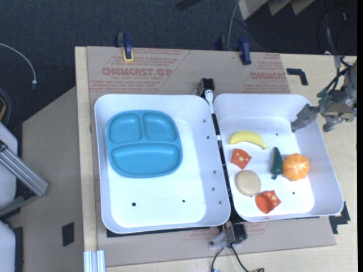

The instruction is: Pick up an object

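The right bin (317, 200) holds several small items: a yellow banana (248, 139), a red wedge (240, 158), a dark green pepper (275, 162), an orange (296, 166), a beige round piece (248, 182) and a second red wedge (267, 201). My gripper (315, 122) hovers over the bin's upper right corner, above and right of the orange. Its two fingers (300, 119) stand spread apart, open, with nothing between them.
In the left bin (170, 208) lies a blue divided plate (144, 143). A black clip (207, 87) sits where the two bins meet at the back. Blue clamps (244, 51) hold the cardboard base at its far edge.
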You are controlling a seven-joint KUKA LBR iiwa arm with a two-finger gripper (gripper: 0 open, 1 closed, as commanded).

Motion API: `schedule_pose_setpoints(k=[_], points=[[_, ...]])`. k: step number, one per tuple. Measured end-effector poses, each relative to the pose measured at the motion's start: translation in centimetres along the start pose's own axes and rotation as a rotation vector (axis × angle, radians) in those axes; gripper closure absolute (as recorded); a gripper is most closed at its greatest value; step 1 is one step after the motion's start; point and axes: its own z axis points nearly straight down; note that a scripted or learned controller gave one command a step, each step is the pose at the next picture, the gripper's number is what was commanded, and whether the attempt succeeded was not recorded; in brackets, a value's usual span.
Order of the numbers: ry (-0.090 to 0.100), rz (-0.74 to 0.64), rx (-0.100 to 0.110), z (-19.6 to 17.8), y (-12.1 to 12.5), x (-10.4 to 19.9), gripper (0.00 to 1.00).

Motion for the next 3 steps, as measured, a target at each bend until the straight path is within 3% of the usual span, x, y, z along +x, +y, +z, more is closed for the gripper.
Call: schedule_pose_setpoints(k=[1,3], points=[[-0.003,-0.004,-0.013,-0.7,0.2,0.1,0.0],[0.0,-0.004,-0.006,10.3,-0.1,1.3,0.0]])
